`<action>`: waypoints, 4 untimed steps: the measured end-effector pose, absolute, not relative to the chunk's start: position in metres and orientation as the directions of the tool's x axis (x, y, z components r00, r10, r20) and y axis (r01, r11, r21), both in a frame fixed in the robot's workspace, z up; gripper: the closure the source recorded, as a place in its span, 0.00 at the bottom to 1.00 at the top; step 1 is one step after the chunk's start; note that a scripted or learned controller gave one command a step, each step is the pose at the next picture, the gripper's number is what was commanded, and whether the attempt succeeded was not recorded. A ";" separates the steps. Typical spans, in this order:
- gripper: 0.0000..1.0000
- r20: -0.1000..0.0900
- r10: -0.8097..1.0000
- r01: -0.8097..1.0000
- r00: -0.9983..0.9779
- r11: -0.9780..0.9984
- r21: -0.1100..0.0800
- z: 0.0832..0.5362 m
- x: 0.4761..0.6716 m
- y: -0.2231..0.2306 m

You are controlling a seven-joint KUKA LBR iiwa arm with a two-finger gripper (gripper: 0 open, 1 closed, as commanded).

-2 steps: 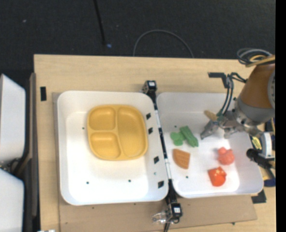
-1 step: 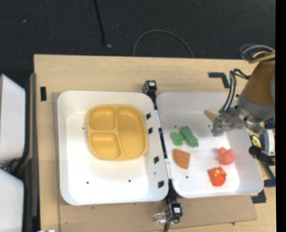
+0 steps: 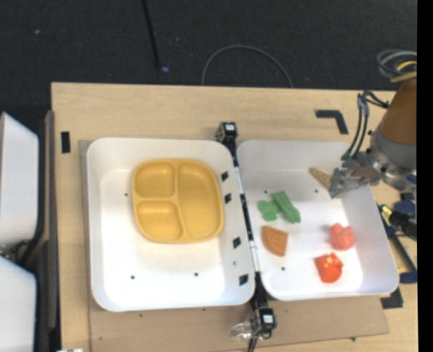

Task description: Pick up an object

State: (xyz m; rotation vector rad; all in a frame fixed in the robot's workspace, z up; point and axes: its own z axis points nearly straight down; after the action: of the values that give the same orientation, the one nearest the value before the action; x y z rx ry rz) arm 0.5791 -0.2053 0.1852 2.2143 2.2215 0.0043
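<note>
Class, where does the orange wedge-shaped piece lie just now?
In the camera view, the orange wedge-shaped piece lies in the right white bin, near its left wall, just below the green block and left of the two red pieces.

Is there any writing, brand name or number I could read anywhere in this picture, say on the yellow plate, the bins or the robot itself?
None can be read.
Yellow divided plate: plain, no text.
White bins: unmarked.
Green piece, orange wedge, pink piece, red piece: no labels.
Robot arm: no lettering visible.
Small black clips between the bins: too small and blurred to tell.
</note>
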 end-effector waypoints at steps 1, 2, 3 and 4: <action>1.00 -0.003 1.000 1.000 -0.002 0.002 0.007 0.233 0.584 -0.214; 1.00 -0.003 1.000 1.000 -0.003 0.003 0.005 0.276 0.585 -0.216; 1.00 -0.001 1.000 1.000 -0.005 0.005 0.001 0.262 0.578 -0.168; 1.00 0.000 1.000 1.000 -0.006 0.006 0.001 0.257 0.579 -0.113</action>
State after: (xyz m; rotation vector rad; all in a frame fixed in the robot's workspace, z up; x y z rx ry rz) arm 0.5787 -0.1128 0.2568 2.2139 2.2281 0.0010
